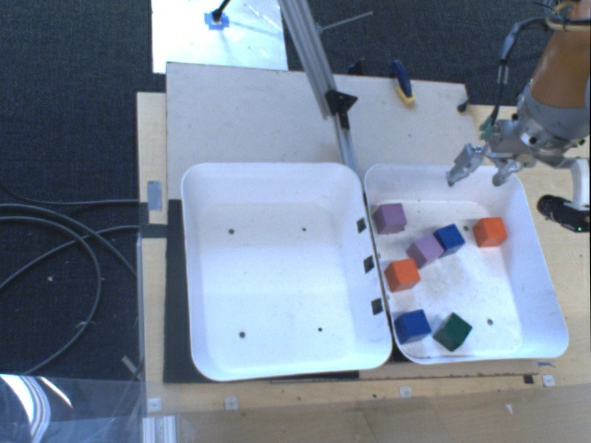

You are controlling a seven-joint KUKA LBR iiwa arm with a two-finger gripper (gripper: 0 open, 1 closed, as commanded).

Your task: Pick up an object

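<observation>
purple cubes [390, 217]: 2 | blue cubes [450, 238]: 2 | orange cubes [490, 232]: 2 | green cube [452, 331]: 1

Count: 2 white bins, left bin [277, 178] and right bin [536, 275]. 7 blocks total, all in the right one: 2 purple [390, 217] [426, 249], 2 orange [490, 232] [402, 274], 2 blue [450, 238] [412, 325], 1 dark green [452, 331].

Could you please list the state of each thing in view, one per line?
Gripper: jaws open, holding nothing, above the right bin's far rim.
Right bin: holds seven blocks.
Left bin: no blocks inside.
Purple blocks: resting loose.
Blue blocks: resting loose.
Orange blocks: resting loose.
Green block: resting loose.
</observation>
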